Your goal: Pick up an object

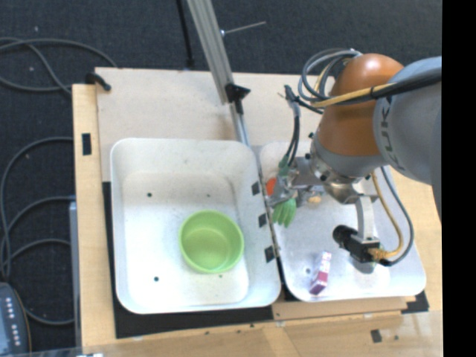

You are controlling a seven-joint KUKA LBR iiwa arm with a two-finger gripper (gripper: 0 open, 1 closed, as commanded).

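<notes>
Near edge of the surface [186, 337]: bare wood, a black mat showing under the two bins.

Left bin [134, 199]: one green cup [211, 241], upright, mouth up, toward the near right corner, apart from the walls. Judged light, stiff plastic, smooth and likely slippery; best taken across the rim, one finger inside and one outside.

Right bin [405, 274]: small pink and white packet [320, 274] near the near edge, left of centre. Judged very light, possibly soft-sided; best pinched across its narrow width. Dark fitting with a cable [357, 245] just right of the packet; appears to belong to the arm rather than to the bin's contents.

Further back, at the left wall of the right bin, close against the divide between bins: hand [286, 199] low over a green leafy thing [283, 213], with a small orange-red piece [271, 187] beside it. Green thing directly under the hand, touching or nearly so; whether actually between the fingers cannot be told. Spread of the fingers likewise cannot be told, the wrist and cables masking them. Green thing judged soft and light, liable to bend or slip; nearness of the bin wall leaves little room on that side.

Behind: grey arm with orange band [361, 117], looped cables. Far edge of the surface: slanting metal rail [212, 43], dark floor beyond.
</notes>
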